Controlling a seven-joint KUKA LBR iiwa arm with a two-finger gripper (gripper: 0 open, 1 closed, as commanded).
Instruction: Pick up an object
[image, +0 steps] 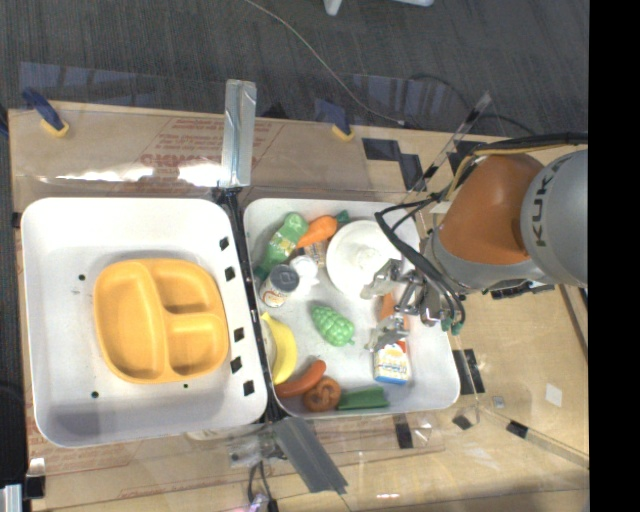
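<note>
Arm over the right bin, end effector low among the toys.

"KU" reads on the grey arm (555, 215); the small carton's (392, 362) label is too small to read. The left bin (45, 300) holds a yellow divided tray (160, 320). The right bin (440, 385) holds a white bowl (355, 258), green grapes (332, 324), banana (283, 348), carrot (318, 231) and other small toys. The end effector (400, 300) sits just above the carton; whether it is open or closed cannot be told. The bin's middle floor lies bare.
</note>
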